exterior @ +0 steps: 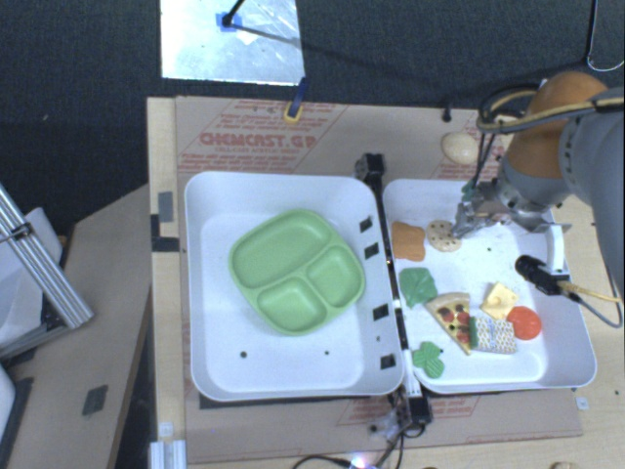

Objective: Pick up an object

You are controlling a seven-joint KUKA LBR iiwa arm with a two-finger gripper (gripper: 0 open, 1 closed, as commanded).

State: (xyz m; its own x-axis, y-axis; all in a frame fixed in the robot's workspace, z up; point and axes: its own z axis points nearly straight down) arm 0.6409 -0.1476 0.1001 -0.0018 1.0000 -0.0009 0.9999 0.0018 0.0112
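Arm: a grey arm (586, 154) with an orange band is seen reaching in from the right, over the far part of the right bin (566, 369).

Hand: the hand (467, 218) is lowered close to the bin floor, just beside a round cookie. How far it is open cannot be told, and nothing is seen held in it.

Task thing: the round cookie (444, 234), pale with dark spots, lies flat in the right bin, near its far left part. It is judged the likely target because it is the nearest thing to the hand.

Neighbours: an orange cracker (409, 241) lies just beside the cookie on its left. A green leaf (419, 286), a pizza slice (452, 318), a yellow cheese piece (500, 300) and a red tomato slice (524, 323) lie nearer to the camera, apart from the cookie.

Left bin: a green divided plate (296, 271) is lying in the left bin (210, 360), well apart from the work.

Desk: a pale egg-shaped thing (458, 147) rests on the desk (322, 135) behind the right bin.

Step in hand: the approach to the cookie is judged to be near its end.

Advice: the hand should be centred over the cookie before closing, because it seems set to the cookie's right side. The cookie is thin and flat, so the descent should be made fully to the bin floor. The cracker should not be caught together with it.

Risk: a thin thing may slide away when it is pressed from one side only.
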